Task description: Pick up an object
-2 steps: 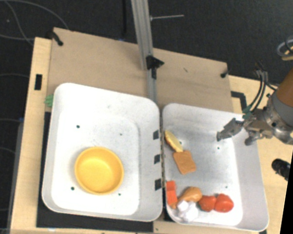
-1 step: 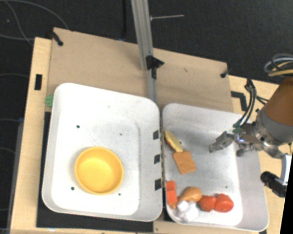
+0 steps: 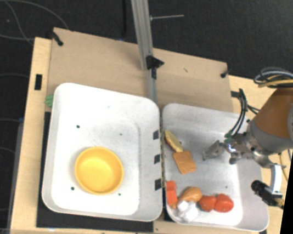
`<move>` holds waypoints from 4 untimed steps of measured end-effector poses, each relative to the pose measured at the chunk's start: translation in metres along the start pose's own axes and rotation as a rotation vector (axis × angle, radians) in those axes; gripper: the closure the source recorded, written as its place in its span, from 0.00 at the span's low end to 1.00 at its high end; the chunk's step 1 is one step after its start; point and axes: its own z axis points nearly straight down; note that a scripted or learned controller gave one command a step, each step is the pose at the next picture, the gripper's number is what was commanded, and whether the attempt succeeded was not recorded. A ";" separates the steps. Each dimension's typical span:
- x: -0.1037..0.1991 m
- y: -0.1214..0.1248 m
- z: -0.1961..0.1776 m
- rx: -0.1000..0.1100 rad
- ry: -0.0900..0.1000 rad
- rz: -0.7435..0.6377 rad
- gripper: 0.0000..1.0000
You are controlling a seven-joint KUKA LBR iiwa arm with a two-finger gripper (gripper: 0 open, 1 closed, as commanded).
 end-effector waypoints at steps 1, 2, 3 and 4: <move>-0.001 0.002 -0.014 -0.008 0.000 0.004 1.00; 0.002 0.008 -0.078 -0.012 0.000 -0.005 1.00; -0.004 0.009 -0.142 -0.013 -0.001 -0.004 1.00; -0.005 0.009 -0.140 -0.006 -0.001 -0.005 1.00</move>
